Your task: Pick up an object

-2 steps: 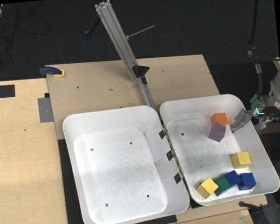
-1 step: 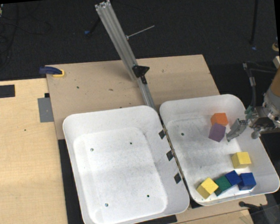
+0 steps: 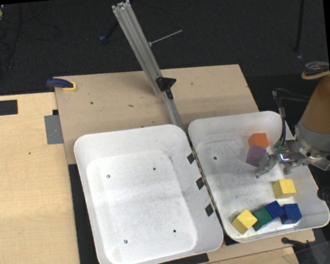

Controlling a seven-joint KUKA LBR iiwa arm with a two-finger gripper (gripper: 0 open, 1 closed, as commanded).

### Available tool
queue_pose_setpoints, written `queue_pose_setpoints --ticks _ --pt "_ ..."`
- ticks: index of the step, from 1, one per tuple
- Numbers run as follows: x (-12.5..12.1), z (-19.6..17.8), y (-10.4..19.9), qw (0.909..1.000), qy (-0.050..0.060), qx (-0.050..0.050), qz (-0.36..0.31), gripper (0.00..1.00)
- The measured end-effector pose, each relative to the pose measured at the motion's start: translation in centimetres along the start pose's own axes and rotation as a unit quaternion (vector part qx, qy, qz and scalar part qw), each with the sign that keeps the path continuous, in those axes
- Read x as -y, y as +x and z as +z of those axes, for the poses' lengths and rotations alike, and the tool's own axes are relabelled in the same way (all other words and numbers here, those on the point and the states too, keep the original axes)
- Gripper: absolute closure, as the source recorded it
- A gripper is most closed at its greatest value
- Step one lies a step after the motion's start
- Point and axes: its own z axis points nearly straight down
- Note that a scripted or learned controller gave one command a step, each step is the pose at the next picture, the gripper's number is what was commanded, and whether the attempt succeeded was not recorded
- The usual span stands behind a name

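The left bin (image 3: 139, 195) is lying on the wooden bench (image 3: 30, 189), and the right bin (image 3: 225, 145) is sitting just beside it. In the right bin, near its front wall, a yellow block (image 3: 243, 221), a green block (image 3: 262, 218) and two blue blocks (image 3: 282, 210) are lying close together in a row. A second yellow block (image 3: 284, 188) is sitting alone a little behind them. Farther back, a purple block (image 3: 255, 156) is resting with one corner pointing toward the front, and an orange block (image 3: 258, 141) is touching it from behind. The blocks are cubes, so no long axis is showing. The gripper (image 3: 272, 162) is reaching in from the right, its fingers spread apart, just beside the purple block and not holding anything.
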Motion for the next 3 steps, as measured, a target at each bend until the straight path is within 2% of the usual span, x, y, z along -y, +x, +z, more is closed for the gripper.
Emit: queue_pose_setpoints --ticks 1,2,3 --pt "0.1 4.4 0.5 1.0000 -0.001 0.000 0.001 0.00" --pt "0.1 3.2 0.3 1.0000 -0.002 0.001 0.004 1.00" --pt "0.2 -3.1 0.5 1.0000 -0.006 0.002 -0.001 1.00"
